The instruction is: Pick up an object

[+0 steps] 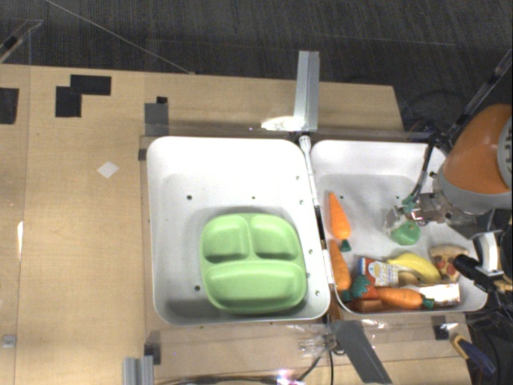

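Observation:
The right bin holds several toy foods. A small green object lies in its middle right, and my gripper hangs right over its top edge, touching or nearly touching it. Whether the green object is gripped is unclear. Two orange carrots lie along the bin's left wall. At the front lie a third carrot, a yellow banana, a small labelled carton and a white block.
The left bin holds a green divided plate at its front. A metal post stands behind the divider between the bins. The arm's orange band overhangs the right bin's right side. A brownish item sits beside the banana.

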`<control>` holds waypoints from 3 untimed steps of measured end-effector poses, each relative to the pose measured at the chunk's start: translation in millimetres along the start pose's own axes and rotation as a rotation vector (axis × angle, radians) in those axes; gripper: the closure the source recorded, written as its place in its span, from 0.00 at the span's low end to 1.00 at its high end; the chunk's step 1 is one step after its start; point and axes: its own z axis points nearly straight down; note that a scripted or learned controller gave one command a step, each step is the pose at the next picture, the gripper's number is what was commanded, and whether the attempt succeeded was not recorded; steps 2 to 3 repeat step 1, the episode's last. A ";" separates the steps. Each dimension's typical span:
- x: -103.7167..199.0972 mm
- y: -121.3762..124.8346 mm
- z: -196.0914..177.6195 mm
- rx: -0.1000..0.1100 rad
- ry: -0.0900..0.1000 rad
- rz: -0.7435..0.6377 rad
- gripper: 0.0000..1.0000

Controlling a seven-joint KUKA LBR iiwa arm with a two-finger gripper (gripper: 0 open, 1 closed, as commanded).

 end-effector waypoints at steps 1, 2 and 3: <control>83.4 68.9 -79.8 0.022 0.002 -0.014 1.00; 83.4 68.9 -79.8 0.022 0.002 -0.014 1.00; 83.4 68.9 -79.8 0.022 0.002 -0.014 1.00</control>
